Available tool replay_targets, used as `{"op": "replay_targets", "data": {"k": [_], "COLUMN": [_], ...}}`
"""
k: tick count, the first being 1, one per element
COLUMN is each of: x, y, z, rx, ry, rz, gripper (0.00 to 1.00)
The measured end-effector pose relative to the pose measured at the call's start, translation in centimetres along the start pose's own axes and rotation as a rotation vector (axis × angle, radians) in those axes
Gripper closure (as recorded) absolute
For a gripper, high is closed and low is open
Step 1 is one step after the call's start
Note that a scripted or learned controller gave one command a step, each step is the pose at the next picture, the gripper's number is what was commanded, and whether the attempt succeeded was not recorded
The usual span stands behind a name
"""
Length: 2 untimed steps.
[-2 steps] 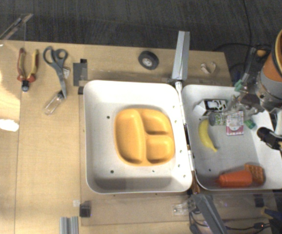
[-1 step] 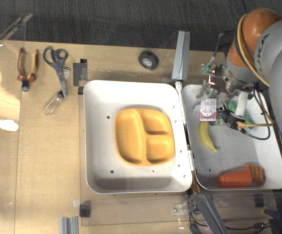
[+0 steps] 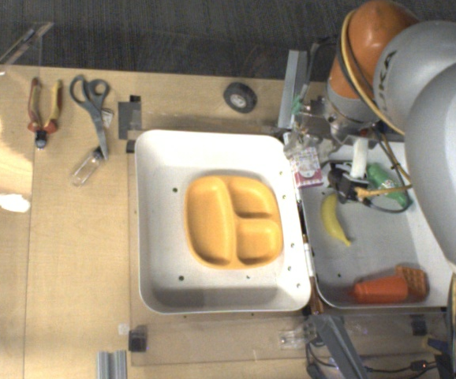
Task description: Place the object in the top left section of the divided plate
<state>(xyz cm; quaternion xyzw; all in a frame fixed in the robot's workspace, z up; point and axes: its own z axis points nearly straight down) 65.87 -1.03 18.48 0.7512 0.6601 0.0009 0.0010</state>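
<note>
The tool [image 3: 313, 144] hangs over the right bin [image 3: 386, 267], near its upper left corner, its grip state impossible to tell, so the pick seems underway: the banana [image 3: 336, 219] lies unlifted, well apart from the yellow divided plate [image 3: 233, 218].

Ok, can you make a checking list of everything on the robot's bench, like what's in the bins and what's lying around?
Surface: wooden bench bearing two white bins, left bin and right bin, side by side.
Job's things: yellow divided plate in the middle of the left bin, nothing in its sections. Banana, a green object and an orange object lie in the right bin.
Clutter: scissors, red-handled pliers and a tape roll on the bench beyond the bins.
Grippers: gripper over the strip between the bins; jaws too blurred to judge.
Cables: dark cables near the green object.
Surroundings: dark floor behind the bench.
</note>
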Motion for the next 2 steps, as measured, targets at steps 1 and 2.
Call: {"op": "replay_targets", "data": {"k": [1, 2], "x": [6.43, 6.4], "y": [-7.78, -7.78], "z": [-0.04, -0.04], "rx": [-0.002, -0.001], "ry": [0.002, 0.002], "rz": [-0.054, -0.054], "gripper": [1.0, 0.0]}}
